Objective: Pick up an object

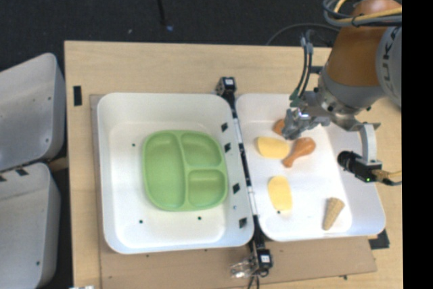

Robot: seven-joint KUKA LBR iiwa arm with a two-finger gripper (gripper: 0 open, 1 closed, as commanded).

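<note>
Hanging low over the right bin (pixel 352 216), the gripper (pixel 295 124) sits just above a drumstick (pixel 300 149) and a yellow piece (pixel 272 147), likely lining up a pick, though I cannot tell whether its jaws are apart.

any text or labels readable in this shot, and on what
"UK" or so: pale letters on the grey arm at the right edge, cut off, so the full word cannot be read.
No print on the green divided plate, the toy foods or either white bin.
</note>
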